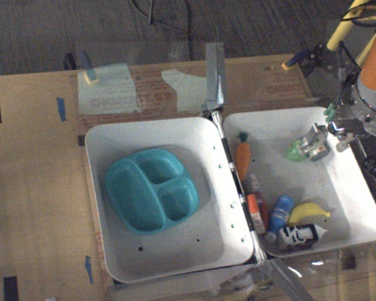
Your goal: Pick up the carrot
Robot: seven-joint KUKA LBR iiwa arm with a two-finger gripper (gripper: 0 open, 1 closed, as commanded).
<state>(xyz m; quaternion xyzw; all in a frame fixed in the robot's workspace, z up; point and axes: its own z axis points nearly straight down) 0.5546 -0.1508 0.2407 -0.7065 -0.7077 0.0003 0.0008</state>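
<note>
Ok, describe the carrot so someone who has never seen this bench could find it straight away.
Start at the right-hand shallow white bin, and look along its left wall, next to the divide from the bin holding the teal sectioned plate. The small orange toy carrot lies there near the far end, its dark green top pointing away. Nothing else there is tapered and orange; the yellow banana lies nearer the front.

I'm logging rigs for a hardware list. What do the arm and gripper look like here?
The arm has a grey metal body with an orange band above the wrist. Thin dark cables run along it, and small teal fittings sit near the wrist. The gripper is a compact piece of silvery-grey metal with two short fingers.
</note>
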